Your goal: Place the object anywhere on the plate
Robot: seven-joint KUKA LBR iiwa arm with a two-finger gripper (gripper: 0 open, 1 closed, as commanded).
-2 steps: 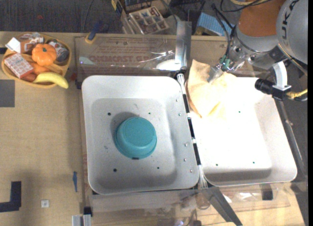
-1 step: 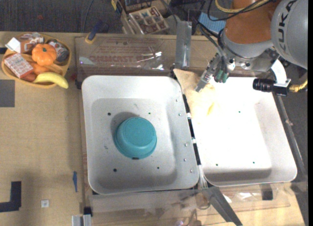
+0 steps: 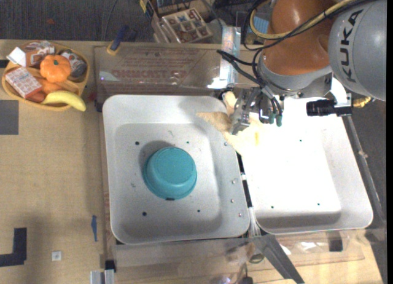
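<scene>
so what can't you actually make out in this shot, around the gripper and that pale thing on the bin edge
- The two-finger gripper: in the camera view it is blurred and dark, so its finger state cannot be read.
- The pale yellowish floppy object by the rim of the left white bin: the gripper covers part of it, so grip or contact is unclear; its identity is too blurred to tell.
- The round teal plate: whether it is a plate or upturned bowl is unclear from above.

The plate [image 3: 171, 172] lies in the left bin [image 3: 123, 117]; the hand [image 3: 244, 115] hangs seemingly over the bins' shared edge.
</scene>
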